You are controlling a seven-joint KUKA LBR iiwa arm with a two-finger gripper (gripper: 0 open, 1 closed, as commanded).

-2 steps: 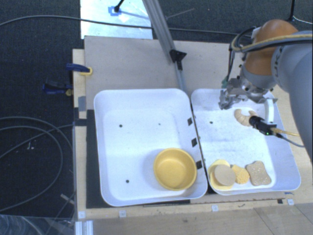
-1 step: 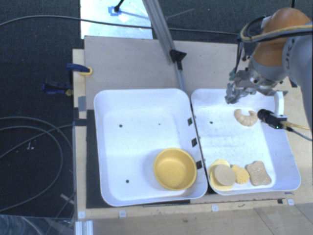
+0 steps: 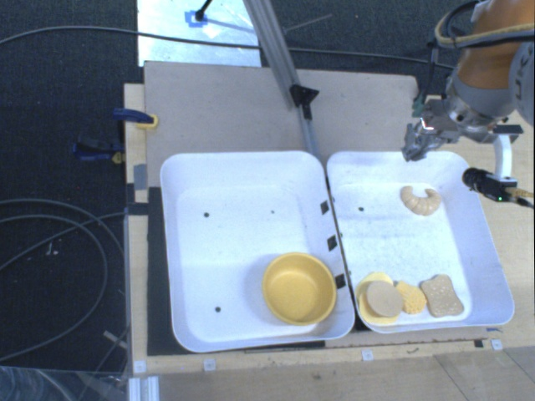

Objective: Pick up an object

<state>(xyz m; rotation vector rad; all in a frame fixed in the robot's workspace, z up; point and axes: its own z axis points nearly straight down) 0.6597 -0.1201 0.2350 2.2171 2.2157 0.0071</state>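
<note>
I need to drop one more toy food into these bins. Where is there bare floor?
Left bin: bare all round the yellow bowl in its near right corner. Right bin: a free middle between the croissant and the near row, where plate, cracker and toast crowd. The gripper hangs over its far rim.

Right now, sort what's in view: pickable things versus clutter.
Job:
- croissant
- yellow bowl
- round cracker
- ridged biscuit
- toast slice
- gripper, above the right bin's far edge

Lying about:
- blue clamp
- cables
- metal pole
</note>
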